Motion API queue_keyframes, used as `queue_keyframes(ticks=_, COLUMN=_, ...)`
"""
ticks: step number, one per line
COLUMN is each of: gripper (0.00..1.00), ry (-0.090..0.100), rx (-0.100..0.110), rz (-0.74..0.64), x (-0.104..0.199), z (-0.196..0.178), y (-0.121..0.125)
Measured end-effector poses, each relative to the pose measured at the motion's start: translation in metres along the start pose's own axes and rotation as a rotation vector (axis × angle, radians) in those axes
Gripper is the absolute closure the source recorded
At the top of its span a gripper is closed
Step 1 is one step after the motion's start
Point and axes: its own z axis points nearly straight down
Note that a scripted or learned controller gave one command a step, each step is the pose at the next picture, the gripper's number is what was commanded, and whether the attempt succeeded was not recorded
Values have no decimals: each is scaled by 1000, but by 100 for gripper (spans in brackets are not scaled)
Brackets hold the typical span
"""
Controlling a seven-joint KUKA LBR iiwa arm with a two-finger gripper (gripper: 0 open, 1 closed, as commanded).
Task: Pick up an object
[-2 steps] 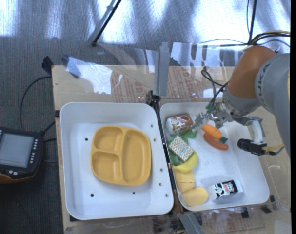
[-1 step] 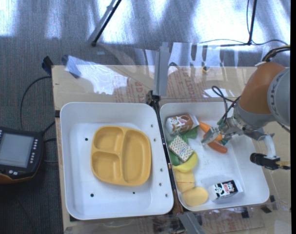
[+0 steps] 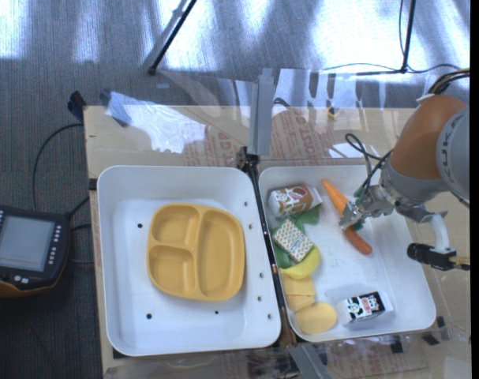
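Milk carton [image 3: 366,307] w/ cow print, label unreadable; claw [image 3: 352,216] at carrot [image 3: 346,219], grip unclear.

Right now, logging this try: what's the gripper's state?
Gripper: low over the carrot in the right bin; open or shut cannot be told.

No lettering can be made out with certainty. The cardboard sheet [image 3: 223,144] under the bins bears faint reddish printed letters, too washed out by glare to spell. The small milk carton [image 3: 364,307] in the right bin shows a black-and-white cow pattern and dark marks too small to read. The packet [image 3: 291,200] near the bin's top edge has a printed label, blurred. The handheld pendant [image 3: 22,247] at the left has a lit screen with nothing readable
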Motion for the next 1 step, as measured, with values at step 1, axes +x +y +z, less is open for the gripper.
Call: queue_keyframes(ticks=1, gripper=100, ry=-3, rx=-5, rz=-33, x=54, z=-108, y=-3)
